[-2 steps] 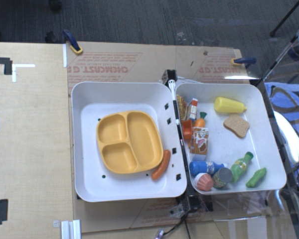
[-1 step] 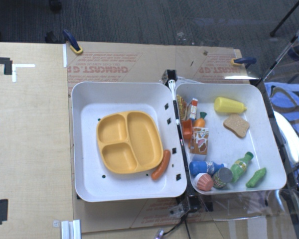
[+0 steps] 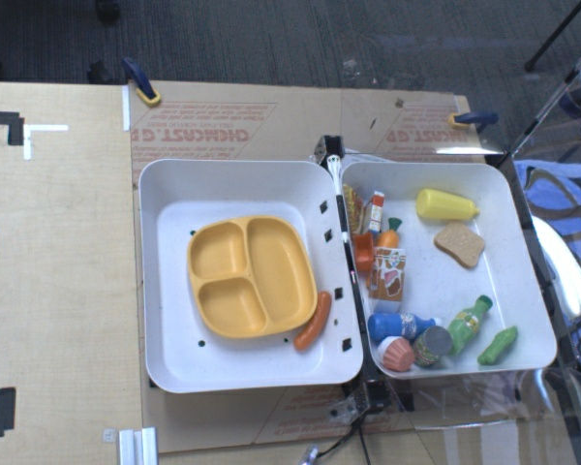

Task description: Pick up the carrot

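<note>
I am looking down on the counter [image 3: 58, 260], working from the near edge. In the right bin [image 3: 523, 260], along the near wall, a glossy green bottle [image 3: 468, 323] is lying beside a smooth green pod-shaped toy [image 3: 498, 345], with a blue piece [image 3: 392, 325] and a rounded pink one [image 3: 397, 355] to their left. In the left bin [image 3: 165, 356], a slim reddish sausage [image 3: 313, 320] is resting against the near right rim of a yellow three-part plastic plate [image 3: 252, 277].

Farther in, the carrot [image 3: 391, 234] is sitting in the right bin close to its left wall, a short orange taper half hidden behind a printed carton [image 3: 388, 271]. Its long axis is running near to far, green top pointing far. Beyond it, to the right, a tan bread slice [image 3: 460, 245] and a rounded yellow piece [image 3: 446, 204] are lying.

I cannot tell how the tool is set.
</note>
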